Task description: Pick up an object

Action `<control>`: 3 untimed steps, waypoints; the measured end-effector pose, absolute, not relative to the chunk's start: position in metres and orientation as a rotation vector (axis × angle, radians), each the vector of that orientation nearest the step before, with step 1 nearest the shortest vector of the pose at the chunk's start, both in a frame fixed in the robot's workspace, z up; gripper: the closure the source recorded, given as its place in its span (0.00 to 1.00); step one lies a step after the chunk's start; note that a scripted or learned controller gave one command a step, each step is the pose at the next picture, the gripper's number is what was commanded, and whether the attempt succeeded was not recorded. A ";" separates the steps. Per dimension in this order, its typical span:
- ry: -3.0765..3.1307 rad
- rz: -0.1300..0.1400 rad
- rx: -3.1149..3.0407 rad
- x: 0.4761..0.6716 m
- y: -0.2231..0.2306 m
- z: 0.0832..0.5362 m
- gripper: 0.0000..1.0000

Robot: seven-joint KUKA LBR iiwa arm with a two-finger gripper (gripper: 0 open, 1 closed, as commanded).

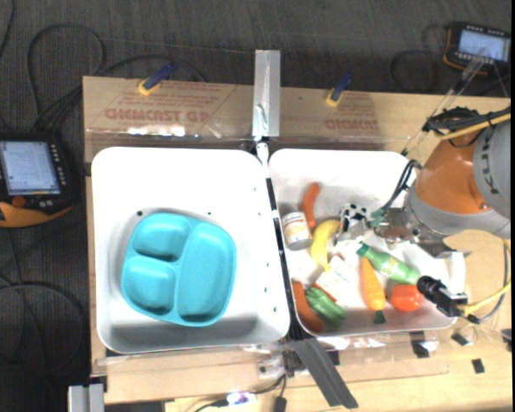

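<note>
Camera view: right bin (360,163) holds toy food heap. Nearest: green pepper (324,305), orange carrot (372,287), tomato (405,298). Green bottle (388,264) lies just beside gripper (379,223), a little nearer than it. Banana (320,241), small jar (295,229) mid-bin. Gripper fingers state: cannot tell. Left bin (112,230) holds blue divided plate (178,267). Far: pendant (21,174) on floor.

We see a dark carpeted floor (197,15) crossed by black cables (47,45), with a wooden worktop (386,123) set on it. A control pendant (24,174) lies at left, another (479,45) at upper right; light is even.
</note>
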State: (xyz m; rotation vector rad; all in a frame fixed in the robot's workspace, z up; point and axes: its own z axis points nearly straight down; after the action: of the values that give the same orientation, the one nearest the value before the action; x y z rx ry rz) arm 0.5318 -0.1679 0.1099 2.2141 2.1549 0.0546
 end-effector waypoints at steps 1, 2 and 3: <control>2.326 0.027 2.065 0.499 -0.154 0.096 0.00; 2.349 0.007 2.079 0.541 -0.150 0.092 0.00; 2.349 0.007 2.079 0.541 -0.150 0.092 0.00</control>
State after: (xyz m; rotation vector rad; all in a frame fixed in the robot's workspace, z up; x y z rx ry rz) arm 0.5410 -0.1503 0.0921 2.0791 2.3491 0.0068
